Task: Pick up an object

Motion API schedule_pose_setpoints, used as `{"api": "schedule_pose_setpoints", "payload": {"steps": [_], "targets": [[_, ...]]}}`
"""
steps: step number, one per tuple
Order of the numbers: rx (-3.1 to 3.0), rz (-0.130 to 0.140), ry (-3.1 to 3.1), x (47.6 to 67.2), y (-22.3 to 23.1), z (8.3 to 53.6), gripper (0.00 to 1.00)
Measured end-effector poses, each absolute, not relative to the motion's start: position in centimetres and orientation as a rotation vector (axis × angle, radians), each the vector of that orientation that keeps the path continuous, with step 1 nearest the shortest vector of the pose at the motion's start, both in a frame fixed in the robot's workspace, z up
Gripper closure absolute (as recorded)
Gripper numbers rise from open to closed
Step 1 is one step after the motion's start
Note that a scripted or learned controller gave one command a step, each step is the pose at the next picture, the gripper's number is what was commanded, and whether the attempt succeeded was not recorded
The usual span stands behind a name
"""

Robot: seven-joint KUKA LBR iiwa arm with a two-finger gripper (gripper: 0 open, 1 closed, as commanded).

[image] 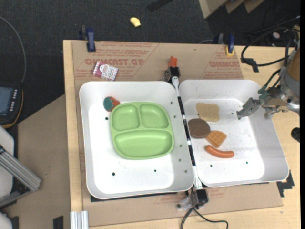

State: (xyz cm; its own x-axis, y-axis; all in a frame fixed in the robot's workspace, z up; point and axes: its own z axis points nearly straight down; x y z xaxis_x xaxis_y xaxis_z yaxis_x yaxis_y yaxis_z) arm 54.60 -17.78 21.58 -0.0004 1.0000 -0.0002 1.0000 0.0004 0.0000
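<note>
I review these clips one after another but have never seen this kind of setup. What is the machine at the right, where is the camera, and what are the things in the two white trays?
One camera looks down at a slant on a bench with two shallow white bins. The grey shape at the right edge is a robot arm; its gripper hangs over the right bin, and nothing shows between its fingers. Its job is to pick up an object. In the right bin lie toy foods: a tan bread slice, a brown patty, a small waffle and an orange-red sausage. The left bin holds a green divided plate with three compartments, and a small red and green toy beside its upper left corner.
</note>
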Motion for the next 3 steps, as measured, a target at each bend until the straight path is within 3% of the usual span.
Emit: {"api": "schedule_pose_setpoints", "payload": {"steps": [1, 2, 3], "targets": [[2.220, -0.002, 2.235, 53.0, -10.1, 15.2, 0.00], [2.213, 0.006, 2.211, 54.7, -10.0, 8.7, 0.00], [2.229, -0.005, 2.223, 47.6, -9.2, 8.4, 0.00]]}}
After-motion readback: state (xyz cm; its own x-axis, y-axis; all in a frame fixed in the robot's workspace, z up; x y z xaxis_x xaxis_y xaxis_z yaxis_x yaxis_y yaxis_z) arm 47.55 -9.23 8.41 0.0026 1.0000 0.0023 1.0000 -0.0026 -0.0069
